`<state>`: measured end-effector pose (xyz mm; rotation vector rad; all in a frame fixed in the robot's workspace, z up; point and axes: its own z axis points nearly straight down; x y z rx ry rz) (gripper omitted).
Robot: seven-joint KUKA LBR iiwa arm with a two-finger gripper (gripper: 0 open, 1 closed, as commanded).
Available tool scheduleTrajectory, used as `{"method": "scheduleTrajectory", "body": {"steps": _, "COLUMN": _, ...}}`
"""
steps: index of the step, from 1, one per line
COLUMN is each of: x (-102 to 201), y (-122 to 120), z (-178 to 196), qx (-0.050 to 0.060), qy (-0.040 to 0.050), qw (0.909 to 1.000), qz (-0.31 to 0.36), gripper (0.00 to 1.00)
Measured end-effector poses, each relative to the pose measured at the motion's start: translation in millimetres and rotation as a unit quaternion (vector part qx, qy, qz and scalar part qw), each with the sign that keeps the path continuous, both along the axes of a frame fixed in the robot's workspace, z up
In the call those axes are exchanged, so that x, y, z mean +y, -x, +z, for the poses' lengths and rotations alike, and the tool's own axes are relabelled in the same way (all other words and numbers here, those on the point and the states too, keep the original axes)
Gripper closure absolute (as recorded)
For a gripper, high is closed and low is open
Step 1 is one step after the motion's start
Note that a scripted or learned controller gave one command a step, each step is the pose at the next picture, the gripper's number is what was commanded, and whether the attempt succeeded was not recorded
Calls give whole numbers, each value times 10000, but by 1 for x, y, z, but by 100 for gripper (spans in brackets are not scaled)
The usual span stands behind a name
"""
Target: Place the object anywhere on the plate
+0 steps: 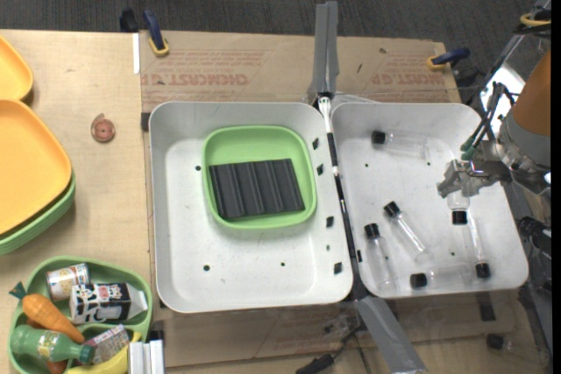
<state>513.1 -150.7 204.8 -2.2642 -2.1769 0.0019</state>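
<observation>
From my seat I see the gripper [458, 179] low over the right bin [500, 127], near that bin's right side, and I cannot tell from this angle how it is set or whether anything is in it. Just below it, toward me, a clear vial with a black cap [465, 228] lies on the bin floor, its cap end nearly under the gripper. Further toward me along the same side, another black cap [482, 271] sits near the bin's front edge, and a third cap [418, 280] lies to its left. Left of the gripper and a little nearer to me, a capped vial [403, 228] lies on a slant, with one more vial [377, 245] just beside it on the far-left side. Beyond the gripper and to its left, toward the back of the bin, a further vial [393, 140] rests with its cap pointing left. Well apart from the gripper, across the divide in the left bin [175, 258], the green plate [259, 143] sits carrying a dark ribbed mat [257, 188].
</observation>
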Motion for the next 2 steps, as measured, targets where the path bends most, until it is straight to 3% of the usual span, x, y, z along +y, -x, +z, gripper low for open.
{"method": "scheduleTrajectory", "body": {"steps": 1, "x": 8, "y": 28, "z": -29, "qx": 9, "qy": -5, "qw": 9974, "qz": 716, "gripper": 100}}
{"method": "scheduleTrajectory", "body": {"steps": 2, "x": 82, "y": 35, "z": 34, "qx": -4, "qy": 2, "qw": 9858, "qz": 1678, "gripper": 100}}
